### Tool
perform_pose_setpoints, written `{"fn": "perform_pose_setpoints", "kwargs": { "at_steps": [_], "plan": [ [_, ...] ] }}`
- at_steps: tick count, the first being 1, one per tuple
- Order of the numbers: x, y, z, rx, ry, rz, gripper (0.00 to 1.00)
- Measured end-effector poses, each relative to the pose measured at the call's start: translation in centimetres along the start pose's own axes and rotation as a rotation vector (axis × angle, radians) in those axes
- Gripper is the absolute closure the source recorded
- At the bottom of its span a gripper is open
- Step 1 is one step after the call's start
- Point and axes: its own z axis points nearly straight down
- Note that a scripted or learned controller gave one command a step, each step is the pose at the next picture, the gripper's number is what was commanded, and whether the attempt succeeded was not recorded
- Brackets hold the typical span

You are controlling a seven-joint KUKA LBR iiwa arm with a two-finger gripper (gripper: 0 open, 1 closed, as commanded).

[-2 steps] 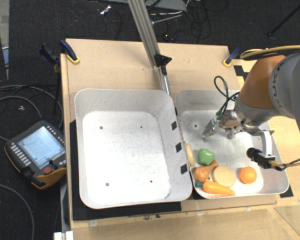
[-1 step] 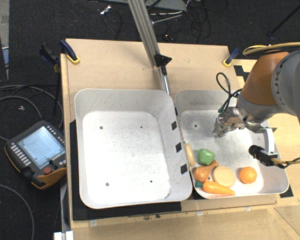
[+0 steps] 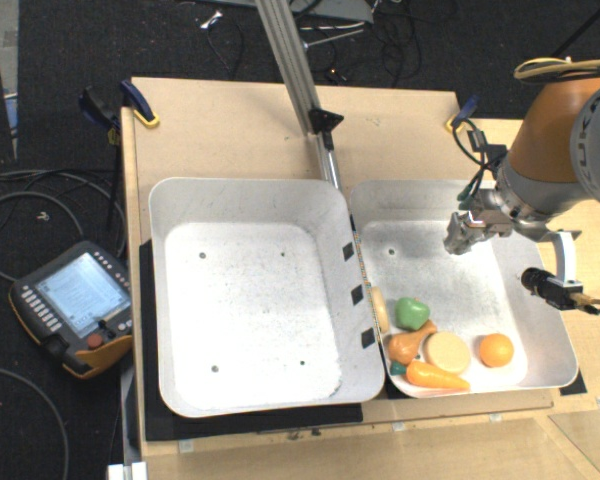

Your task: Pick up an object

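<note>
End effector [image 3: 464,234] hovers above the right bin [image 3: 540,298], its opening impossible to tell; that tight toy food cluster [image 3: 435,346] risks a slipped grab.

Toy foods lie clustered at the near end of the right-hand bin [image 3: 540,298], against its front wall. A green pepper-like piece [image 3: 412,313] sits farthest back in the group. Just in front of it lies a pale round disc [image 3: 447,352], cream-coloured with a tan rim, lying flat. An orange-brown pear-shaped piece [image 3: 408,345] rests to the disc's left, touching it. A carrot-like orange piece [image 3: 436,375] lies on its side at the very front. A small orange ball [image 3: 496,350] sits just right of the disc.
</note>
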Motion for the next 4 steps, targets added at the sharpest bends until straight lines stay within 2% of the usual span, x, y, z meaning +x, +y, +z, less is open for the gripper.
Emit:
{"fn": "perform_pose_setpoints", "kwargs": {
  "at_steps": [2,4],
  "plan": [
    [-0.4,0.5,-7.3,0.001,0.0,-0.004,1.0],
    [9.3,2.8,-8.2,0.003,0.004,-0.01,1.0]
  ]
}}
